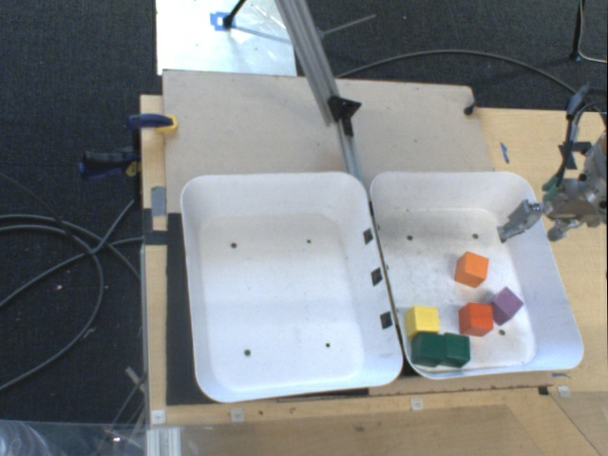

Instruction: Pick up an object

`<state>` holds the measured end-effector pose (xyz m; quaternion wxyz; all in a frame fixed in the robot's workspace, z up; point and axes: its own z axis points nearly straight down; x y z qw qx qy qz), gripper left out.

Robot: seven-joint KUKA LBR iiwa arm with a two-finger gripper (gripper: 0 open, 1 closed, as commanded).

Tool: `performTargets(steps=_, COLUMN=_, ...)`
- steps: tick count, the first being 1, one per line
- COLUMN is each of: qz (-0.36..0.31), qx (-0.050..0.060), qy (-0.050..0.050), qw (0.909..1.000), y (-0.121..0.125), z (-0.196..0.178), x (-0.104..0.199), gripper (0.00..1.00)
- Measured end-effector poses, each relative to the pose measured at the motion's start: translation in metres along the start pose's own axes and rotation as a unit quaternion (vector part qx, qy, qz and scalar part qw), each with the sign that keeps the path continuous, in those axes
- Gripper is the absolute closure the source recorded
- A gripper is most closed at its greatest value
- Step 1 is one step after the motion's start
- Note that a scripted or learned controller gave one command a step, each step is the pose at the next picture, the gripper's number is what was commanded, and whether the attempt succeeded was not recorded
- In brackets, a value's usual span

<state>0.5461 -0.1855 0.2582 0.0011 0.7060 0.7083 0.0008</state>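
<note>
Item: right bin (pixel 546 283), white, shallow, on the desk (pixel 285 122). I count five blocks, all in its near half. Orange block (pixel 471 269), standing alone, clear of its neighbours. Red block (pixel 476 318), just beside the purple block (pixel 507 304); I cannot tell whether they touch. Yellow block (pixel 423 320), touching the green block (pixel 441 350), which sits near the front wall.

Item: left bin (pixel 275 198), white, same pattern.

Item: hand (pixel 534 218), at the right bin's far right rim, raised, grasping nothing. Whether it is released or clenched I cannot tell; the view is too small there.

Step in hand, as I judge it: choosing and approaching a target. The orange block looks the best candidate, with free space on all sides for both fingers. I would centre above it, square the fingers to two flat faces, descend straight, and close only once low around it. The clustered blocks risk a nudge or double contact.
</note>
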Motion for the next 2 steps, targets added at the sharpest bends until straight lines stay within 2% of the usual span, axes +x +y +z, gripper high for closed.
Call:
performTargets(steps=1, qz=-0.002, qx=0.002, qy=0.001, qw=1.0000, y=0.043, z=0.087, x=0.007, gripper=0.00)
performTargets(steps=2, qz=0.001, qx=0.003, qy=0.001, qw=1.0000, y=0.037, z=0.172, x=0.004, gripper=0.00)
